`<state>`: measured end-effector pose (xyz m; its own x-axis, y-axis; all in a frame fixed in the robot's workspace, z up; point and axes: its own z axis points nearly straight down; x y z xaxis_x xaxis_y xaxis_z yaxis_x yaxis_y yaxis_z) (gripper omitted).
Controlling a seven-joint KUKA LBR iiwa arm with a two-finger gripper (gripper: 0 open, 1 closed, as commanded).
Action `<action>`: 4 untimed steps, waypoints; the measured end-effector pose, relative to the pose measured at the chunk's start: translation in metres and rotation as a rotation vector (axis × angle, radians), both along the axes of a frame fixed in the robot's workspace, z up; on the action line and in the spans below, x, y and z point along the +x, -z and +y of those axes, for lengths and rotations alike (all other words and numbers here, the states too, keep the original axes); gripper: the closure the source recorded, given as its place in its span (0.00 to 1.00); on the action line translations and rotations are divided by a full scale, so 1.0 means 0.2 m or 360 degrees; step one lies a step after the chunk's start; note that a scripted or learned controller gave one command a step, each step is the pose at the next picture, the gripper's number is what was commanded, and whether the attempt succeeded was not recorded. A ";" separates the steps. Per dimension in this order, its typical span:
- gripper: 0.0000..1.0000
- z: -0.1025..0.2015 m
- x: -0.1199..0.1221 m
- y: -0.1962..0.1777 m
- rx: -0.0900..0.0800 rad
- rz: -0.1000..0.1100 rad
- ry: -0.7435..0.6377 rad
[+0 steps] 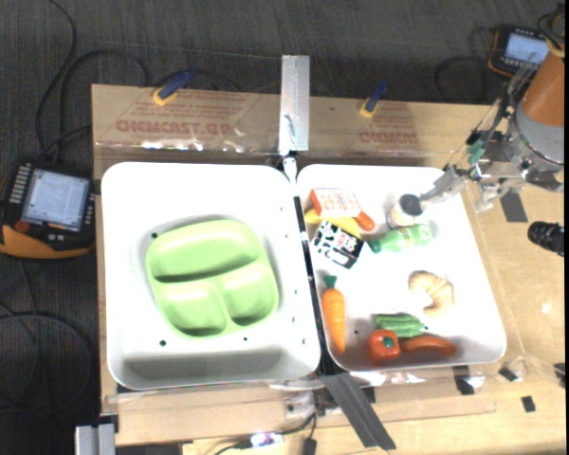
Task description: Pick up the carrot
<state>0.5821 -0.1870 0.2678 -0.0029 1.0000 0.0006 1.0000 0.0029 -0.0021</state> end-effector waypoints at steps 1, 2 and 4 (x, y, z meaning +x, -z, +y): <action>0.00 -0.01 -0.11 0.87 0.0001 -0.0001 0.0052; 1.00 0.00 -0.11 0.83 0.0005 0.0001 0.0049; 1.00 0.40 -0.46 0.88 -0.0019 -0.0039 -0.0626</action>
<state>0.4904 -0.1068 0.0924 -0.3859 0.9224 -0.0161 0.9222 0.3862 0.0195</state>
